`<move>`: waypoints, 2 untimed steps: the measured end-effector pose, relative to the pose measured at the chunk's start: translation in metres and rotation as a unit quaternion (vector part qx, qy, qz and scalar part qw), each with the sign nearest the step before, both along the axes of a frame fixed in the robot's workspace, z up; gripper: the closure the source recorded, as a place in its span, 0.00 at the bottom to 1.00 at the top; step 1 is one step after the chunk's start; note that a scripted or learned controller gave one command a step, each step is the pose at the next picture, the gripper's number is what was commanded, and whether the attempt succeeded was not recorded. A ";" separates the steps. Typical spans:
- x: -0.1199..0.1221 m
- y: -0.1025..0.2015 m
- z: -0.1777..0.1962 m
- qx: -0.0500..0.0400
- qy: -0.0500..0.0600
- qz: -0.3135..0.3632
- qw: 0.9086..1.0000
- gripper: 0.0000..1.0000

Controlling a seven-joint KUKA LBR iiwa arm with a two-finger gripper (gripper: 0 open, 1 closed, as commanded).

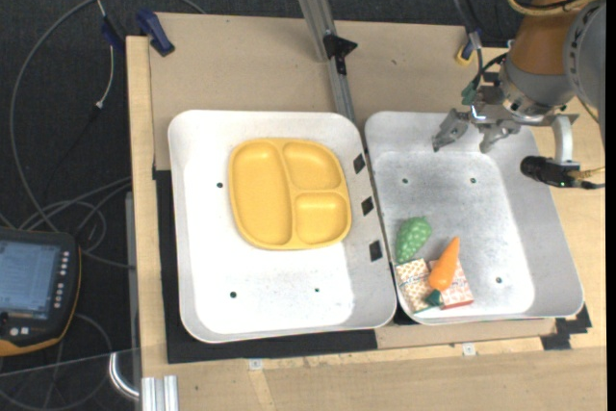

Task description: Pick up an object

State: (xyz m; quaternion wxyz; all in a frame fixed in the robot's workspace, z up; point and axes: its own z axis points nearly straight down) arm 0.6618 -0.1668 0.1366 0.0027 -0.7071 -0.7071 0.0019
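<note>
My gripper point(469, 138) hovers over the far edge of the right bin point(500, 207), its two grey fingers spread open with nothing between them. Down at that bin's near left corner lie a green knobbly object point(414, 235), an orange carrot toy point(445, 265) and a patterned red-and-white flat piece point(431, 287) beneath the carrot. These three sit well apart from the gripper, toward the front of the bench.
In the left bin point(192, 236) rests a yellow divided plate point(290, 192) with three compartments. A metal post point(313, 5) rises between the bins at the back. Black clips point(367, 205) line the seam between the bins.
</note>
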 end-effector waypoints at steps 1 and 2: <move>0.002 0.000 0.015 -0.001 -0.004 0.000 1.000 1.00; 0.007 0.011 0.069 -0.001 -0.007 0.001 1.000 1.00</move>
